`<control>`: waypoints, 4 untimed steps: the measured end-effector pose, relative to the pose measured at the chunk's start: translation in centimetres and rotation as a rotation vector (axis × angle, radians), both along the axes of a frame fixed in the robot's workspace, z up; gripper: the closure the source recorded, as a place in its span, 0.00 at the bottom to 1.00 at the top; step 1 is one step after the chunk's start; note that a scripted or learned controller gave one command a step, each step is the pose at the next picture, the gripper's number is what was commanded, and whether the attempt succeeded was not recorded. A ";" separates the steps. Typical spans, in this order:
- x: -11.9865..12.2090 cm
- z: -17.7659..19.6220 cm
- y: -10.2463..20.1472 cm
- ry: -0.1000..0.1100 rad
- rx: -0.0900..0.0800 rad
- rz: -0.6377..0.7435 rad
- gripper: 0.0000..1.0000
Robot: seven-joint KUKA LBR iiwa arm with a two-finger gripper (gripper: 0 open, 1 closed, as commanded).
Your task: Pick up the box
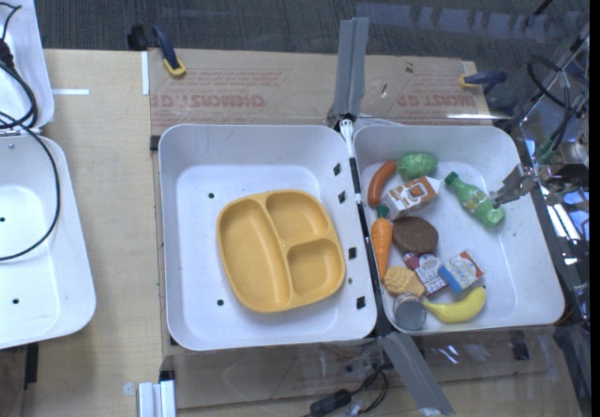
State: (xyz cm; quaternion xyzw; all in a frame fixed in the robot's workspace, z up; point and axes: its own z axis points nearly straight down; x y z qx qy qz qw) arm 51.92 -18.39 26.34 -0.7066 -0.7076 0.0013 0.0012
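Grey pincer (514,185) at the right bin's (539,260) edge, half cut off, grip state unclear.

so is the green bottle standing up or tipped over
Tipped over: the green plastic bottle lies on its side on the right white bin's floor.

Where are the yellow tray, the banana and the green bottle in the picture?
yellow tray (281,249): camera view, left bin, on the tray's central divider.
banana (457,305): camera view, right bin's near edge, on the fruit's middle.
green bottle (472,199): camera view, right bin's far right, on the bottle's body.
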 end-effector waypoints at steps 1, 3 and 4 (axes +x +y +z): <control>-4.2 -10.6 2.7 -0.001 0.001 0.172 0.00; -1.9 -15.7 5.1 -0.012 0.002 0.168 1.00; -2.0 -14.9 5.1 -0.010 0.002 0.165 1.00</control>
